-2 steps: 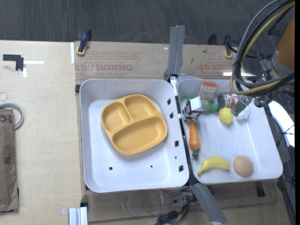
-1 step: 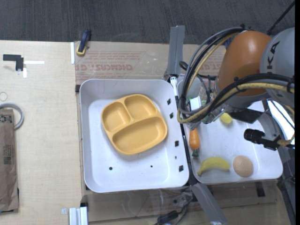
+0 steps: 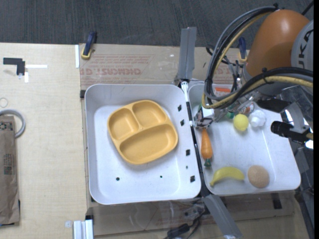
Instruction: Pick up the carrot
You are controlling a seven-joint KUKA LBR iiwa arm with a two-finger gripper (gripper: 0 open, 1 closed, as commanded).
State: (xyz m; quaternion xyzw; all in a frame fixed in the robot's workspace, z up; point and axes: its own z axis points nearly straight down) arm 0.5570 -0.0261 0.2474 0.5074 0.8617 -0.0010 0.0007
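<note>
The carrot [image 3: 206, 144] is orange with a small green end. It lies lengthwise along the left wall of the right bin [image 3: 286, 156], green end toward the front. My gripper [image 3: 202, 119] is low over the bin's left side, right at the carrot's far end. Cables and the wrist hide how it meets the carrot. The carrot still rests on the bin floor.
In the right bin lie a banana [image 3: 228, 174], a tan round thing [image 3: 258, 176], a yellow lemon [image 3: 241, 122] and a white object [image 3: 257, 118]. The left bin [image 3: 90, 133] holds a yellow divided plate [image 3: 143, 131]. The arm and its cables cover the right bin's back.
</note>
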